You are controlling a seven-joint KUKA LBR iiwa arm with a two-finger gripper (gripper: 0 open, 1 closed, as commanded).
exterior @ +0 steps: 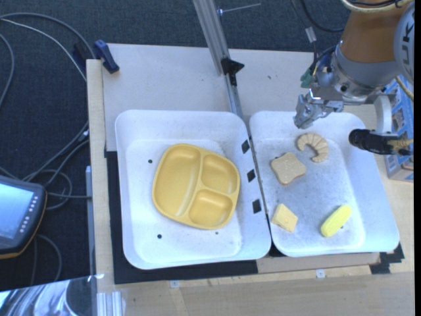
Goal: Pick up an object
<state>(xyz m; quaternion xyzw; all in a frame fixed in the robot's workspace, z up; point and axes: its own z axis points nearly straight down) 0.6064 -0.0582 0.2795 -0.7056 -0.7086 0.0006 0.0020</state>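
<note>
**Booth:** Set the scene for us, biggest thing first.

**Me:** Two shallow white bins side by side. The left bin (pixel 131 176) carries a yellow divided tray (pixel 195 186), smooth moulded plastic with three compartments. The right bin (pixel 368 196), speckled on its floor, has my targets.

**Booth:** And your tool?

**Me:** My gripper (pixel 308 116) hangs over the far rim of the right bin, at its far-left corner. I cannot tell from this angle how it is set; nothing shows in it.

**Booth:** Nearest candidate?

**Me:** The croissant (pixel 314 146), a tan, ridged crescent, lies just beside the gripper, on the near side of it and a touch toward the arm's side. Its long axis runs roughly across the bin, with the horns curling toward the near rim. I judge that's the pick: a short drop inward.

**Booth:** The rest?

**Me:** The bread slice (pixel 287 168), flat, beige, squarish, sits just beyond the croissant toward the near rim. Then the banana-like yellow piece (pixel 335 220), glossy and elongated, lying diagonally. Last the cheese wedge (pixel 285 217), pale yellow and blocky, near the bin's left wall. Those two sit well apart from my gripper.
</note>
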